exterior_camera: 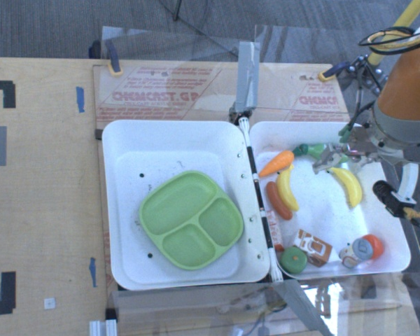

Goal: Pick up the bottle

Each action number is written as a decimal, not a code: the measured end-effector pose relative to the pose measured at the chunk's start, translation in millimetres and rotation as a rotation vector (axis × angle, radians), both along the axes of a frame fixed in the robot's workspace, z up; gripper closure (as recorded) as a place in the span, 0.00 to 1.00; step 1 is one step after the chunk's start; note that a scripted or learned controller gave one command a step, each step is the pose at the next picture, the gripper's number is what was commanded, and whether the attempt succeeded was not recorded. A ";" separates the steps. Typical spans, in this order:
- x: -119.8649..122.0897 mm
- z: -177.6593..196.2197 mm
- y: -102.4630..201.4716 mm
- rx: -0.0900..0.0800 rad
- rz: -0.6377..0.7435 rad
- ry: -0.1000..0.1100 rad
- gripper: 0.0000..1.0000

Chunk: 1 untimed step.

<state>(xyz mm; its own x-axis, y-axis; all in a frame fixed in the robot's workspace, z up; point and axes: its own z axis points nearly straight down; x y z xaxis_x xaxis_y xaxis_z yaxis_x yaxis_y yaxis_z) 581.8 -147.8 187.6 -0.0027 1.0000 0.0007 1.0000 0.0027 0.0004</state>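
Hand (334,158) low over right bin (399,257), top edge; whether clenched or released, cannot tell. Bottle (310,149), green, lies just left of hand, beside carrot (276,162). Plate (191,220) in left bin (119,187).

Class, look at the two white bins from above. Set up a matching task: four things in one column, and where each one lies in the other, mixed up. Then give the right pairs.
Things:
1. green plate
2. carrot
3. green ball
4. bottle

Places:
A. near the front right corner of the right bin
B. in the left bin
C. at the front left corner of the right bin, by the divider
D. toward the back of the right bin, on its left side

Pairs: 1-B, 2-D, 3-C, 4-A
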 end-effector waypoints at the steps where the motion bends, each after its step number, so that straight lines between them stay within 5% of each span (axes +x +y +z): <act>1: 42.5 -21.3 -30.4 -0.004 0.033 -0.004 0.00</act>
<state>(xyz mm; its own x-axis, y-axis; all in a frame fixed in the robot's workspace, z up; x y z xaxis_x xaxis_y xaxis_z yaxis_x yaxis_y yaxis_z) 624.3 -178.2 166.3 -0.0354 0.9994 -0.0029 0.9994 0.0354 0.0044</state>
